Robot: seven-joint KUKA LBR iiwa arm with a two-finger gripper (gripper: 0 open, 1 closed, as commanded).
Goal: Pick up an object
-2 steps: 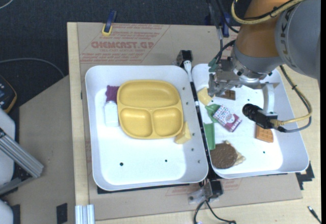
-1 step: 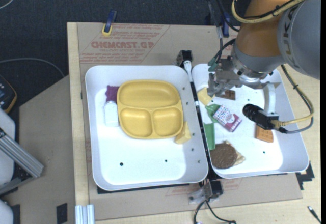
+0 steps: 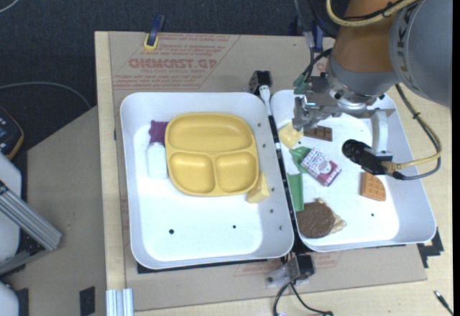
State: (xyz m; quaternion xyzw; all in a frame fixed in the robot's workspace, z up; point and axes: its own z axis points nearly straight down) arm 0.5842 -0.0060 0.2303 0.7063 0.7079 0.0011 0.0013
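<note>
- gripper low in right bin, upper-left part, over brown bar
- yellow tray in left bin
- waffle, cookie lower right

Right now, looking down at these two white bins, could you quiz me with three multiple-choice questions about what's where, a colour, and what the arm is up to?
1. Where does the yellow divided tray lie?
A. left bin
B. right bin
C. on the cardboard

2. What colour is the band above the arm's wrist?
A. blue
B. orange
C. green

3. Where is the gripper now?
A. over the left bin's middle
B. off the bench
C. over the right bin's upper left part

Answers:
1 A: it fills much of the left bin.
2 B: the orange band sits above the grey wrist.
3 C: it hangs over the right bin, near the brown bar.
</note>
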